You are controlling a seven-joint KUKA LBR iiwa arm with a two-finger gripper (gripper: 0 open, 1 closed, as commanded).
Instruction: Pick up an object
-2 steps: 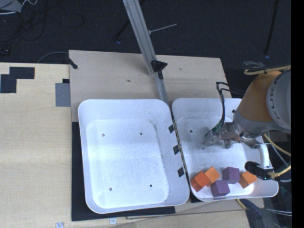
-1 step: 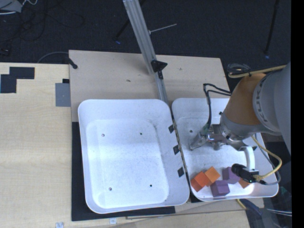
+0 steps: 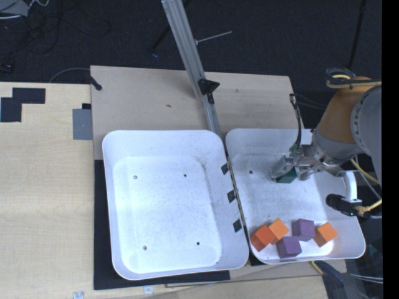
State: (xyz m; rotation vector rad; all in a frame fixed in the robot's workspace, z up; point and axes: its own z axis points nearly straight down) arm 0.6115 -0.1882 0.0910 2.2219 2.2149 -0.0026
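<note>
Two white bins sit side by side at centre frame; my gripper (image 3: 285, 174) is low over the right bin (image 3: 262, 148), in its middle right area. My fingers are closed around a small dark green object (image 3: 287, 177), which shows between them just above the bin floor. Five blocks lie clustered at the bin's lower edge: three orange blocks (image 3: 270, 233) and two purple blocks (image 3: 295, 238). Left bin (image 3: 162, 204) noted at centre left.
</note>
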